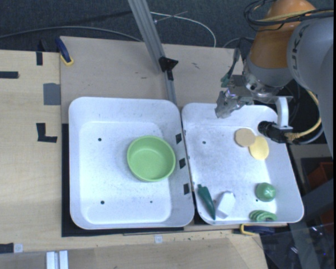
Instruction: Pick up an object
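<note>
Hovering over the right bin's (213,161) far edge, the pincer (226,106) carries nothing I can see; whether it is apart or together, I cannot tell. Nearest in that bin lie two yellow discs (252,143), likely targets, flat and touching.

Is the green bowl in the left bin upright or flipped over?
Upright: the green bowl shows its open rim and hollow inside, resting on the left bin floor.
</note>
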{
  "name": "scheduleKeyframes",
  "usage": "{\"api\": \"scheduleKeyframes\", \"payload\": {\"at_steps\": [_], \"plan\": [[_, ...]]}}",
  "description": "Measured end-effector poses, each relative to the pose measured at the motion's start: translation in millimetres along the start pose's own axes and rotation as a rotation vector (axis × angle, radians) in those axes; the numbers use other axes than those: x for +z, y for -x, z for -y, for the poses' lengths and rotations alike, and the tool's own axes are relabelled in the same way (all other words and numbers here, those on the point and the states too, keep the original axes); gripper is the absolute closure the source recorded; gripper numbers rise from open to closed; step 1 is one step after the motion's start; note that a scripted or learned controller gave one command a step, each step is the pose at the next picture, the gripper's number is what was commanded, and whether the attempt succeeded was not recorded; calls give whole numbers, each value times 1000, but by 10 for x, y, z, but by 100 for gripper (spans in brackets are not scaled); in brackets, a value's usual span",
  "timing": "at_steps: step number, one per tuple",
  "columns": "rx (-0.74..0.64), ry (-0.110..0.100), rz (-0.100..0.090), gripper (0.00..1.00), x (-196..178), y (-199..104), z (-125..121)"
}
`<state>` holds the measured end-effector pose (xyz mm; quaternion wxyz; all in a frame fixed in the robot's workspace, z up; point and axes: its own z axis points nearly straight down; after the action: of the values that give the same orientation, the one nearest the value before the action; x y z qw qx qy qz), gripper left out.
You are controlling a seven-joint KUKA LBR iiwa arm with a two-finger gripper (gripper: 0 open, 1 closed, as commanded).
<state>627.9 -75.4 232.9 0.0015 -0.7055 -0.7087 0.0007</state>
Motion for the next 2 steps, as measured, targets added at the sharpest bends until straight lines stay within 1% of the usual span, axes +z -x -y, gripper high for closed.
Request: {"api": "scheduleKeyframes", "payload": {"at_steps": [1, 2], "plan": [[-2, 0, -1, 100, -66, -532, 262], [-1, -1, 0, 100, 11, -982, 449]]}}
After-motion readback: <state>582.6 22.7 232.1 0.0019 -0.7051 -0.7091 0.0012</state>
